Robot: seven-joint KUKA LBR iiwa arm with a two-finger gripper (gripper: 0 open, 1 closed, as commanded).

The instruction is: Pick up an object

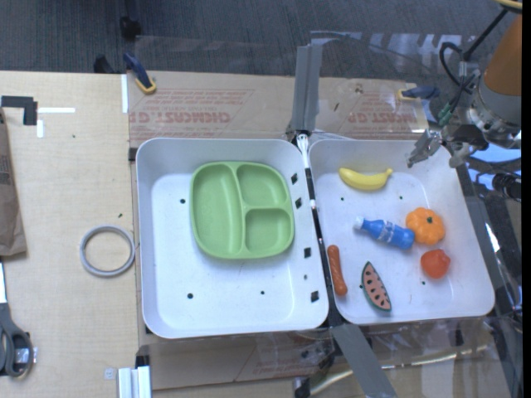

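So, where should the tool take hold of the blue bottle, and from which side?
Probably across the middle of the bottle, coming straight down from above. It lies flat on the bin floor, long axis running left to right, so fingers would close across its narrow width. The pumpkin sits close at its right end, so avoid that end.

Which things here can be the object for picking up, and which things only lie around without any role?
For the job:
gripper, over the right bin's far corner
banana
blue bottle
pumpkin
tomato
watermelon slice
sausage

Lying about:
green divided plate in the left bin
tape ring on the bench
scissors at the bench's edge
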